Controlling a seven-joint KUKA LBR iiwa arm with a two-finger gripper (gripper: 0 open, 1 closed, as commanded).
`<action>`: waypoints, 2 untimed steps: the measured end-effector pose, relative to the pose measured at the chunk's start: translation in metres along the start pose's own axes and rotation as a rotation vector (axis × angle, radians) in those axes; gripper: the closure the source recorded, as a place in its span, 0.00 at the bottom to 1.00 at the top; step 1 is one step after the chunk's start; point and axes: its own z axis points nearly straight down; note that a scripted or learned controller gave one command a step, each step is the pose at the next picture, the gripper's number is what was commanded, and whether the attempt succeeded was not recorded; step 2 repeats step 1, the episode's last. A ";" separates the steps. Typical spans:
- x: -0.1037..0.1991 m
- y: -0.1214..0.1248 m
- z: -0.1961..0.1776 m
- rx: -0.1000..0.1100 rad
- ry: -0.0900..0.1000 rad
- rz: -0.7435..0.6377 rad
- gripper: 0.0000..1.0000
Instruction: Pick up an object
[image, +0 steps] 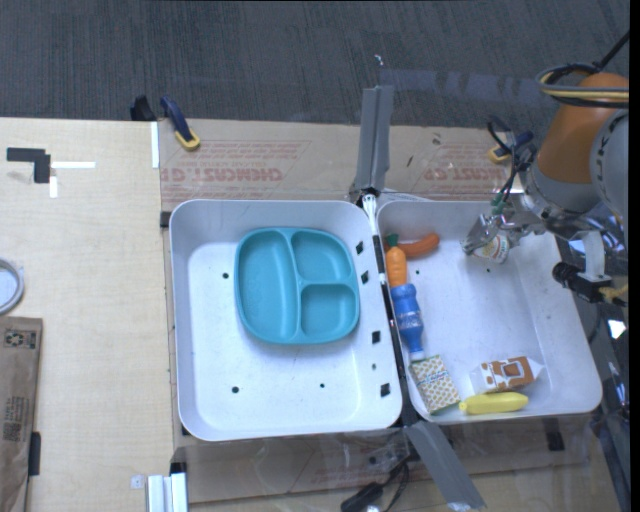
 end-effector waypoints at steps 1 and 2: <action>0.051 -0.024 -0.150 0.009 0.005 0.068 1.00; 0.051 -0.024 -0.150 0.009 0.005 0.068 1.00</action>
